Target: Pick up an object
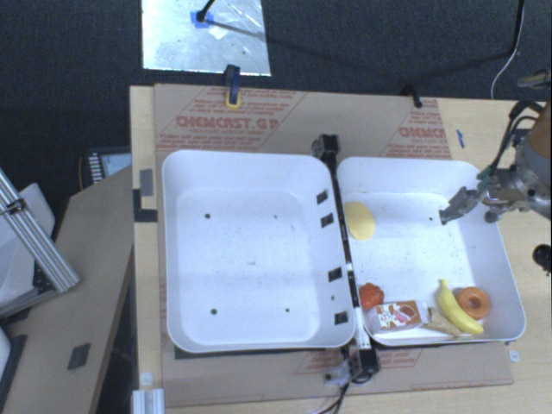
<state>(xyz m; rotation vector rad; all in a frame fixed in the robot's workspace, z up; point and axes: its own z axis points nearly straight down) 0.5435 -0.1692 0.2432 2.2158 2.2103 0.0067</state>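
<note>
The right bin (405, 192) holds a pale yellow lemon-like object (360, 221) near its left wall. Along its front lie a small red object (371, 296), a brown-and-white packet (398, 316), a yellow banana (455, 308) and an orange ring-shaped donut (473, 302). My gripper (457, 205) hangs over the right bin's back right part, well above the floor, coming in from the right edge. Nothing shows between its fingers. It is clear of all the objects.
The left bin (185, 179) stands beside the right one, with black clips (328, 222) along the shared wall. A metal plate (205, 24) lies at the back, and an aluminium frame (30, 240) stands at the left edge.
</note>
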